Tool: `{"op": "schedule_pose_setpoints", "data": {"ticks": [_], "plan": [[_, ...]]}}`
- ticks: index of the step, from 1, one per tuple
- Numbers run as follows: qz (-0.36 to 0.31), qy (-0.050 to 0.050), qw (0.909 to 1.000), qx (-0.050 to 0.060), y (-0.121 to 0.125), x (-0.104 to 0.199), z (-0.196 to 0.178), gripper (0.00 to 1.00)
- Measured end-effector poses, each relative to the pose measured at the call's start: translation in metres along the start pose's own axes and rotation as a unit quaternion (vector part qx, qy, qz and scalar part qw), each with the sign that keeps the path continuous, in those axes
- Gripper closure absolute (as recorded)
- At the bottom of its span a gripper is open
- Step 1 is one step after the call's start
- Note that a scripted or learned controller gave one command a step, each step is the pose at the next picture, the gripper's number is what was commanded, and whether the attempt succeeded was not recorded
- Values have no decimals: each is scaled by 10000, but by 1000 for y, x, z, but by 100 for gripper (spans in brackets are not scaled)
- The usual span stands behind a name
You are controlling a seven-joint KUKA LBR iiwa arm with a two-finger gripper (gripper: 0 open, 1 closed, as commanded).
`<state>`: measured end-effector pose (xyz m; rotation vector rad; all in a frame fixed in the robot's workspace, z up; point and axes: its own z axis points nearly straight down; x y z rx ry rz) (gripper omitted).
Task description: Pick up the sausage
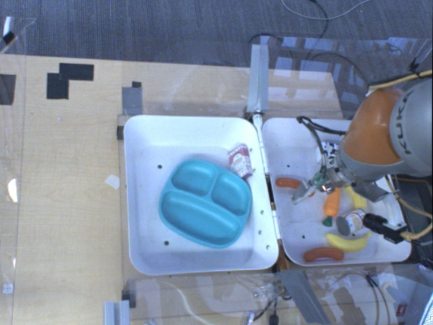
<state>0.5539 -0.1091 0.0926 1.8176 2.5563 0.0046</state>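
Your two-finger gripper (306, 189) hangs low in the right white bin (291, 246), fingers apart and holding nothing, just beside the small reddish-brown sausage (287, 182) lying on the bin floor, so the pick is not yet made; closing and lifting remain

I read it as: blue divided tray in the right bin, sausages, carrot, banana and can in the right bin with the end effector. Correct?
Not quite. The camera view shows the blue divided tray in the left bin, not the right. The rest holds: sausages, carrot, banana and can lie in the right bin with the end effector.
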Motion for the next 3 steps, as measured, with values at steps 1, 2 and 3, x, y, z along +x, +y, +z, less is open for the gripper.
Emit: {"op": "schedule_pose_setpoints", "data": {"ticks": [1,2,3], "plan": [[-10,-5,10000,-24,2,0,-11,100],[216,2,9998,-5,31,82,-115,100],[-275,1,9996,-14,31,106,-172,100]]}}
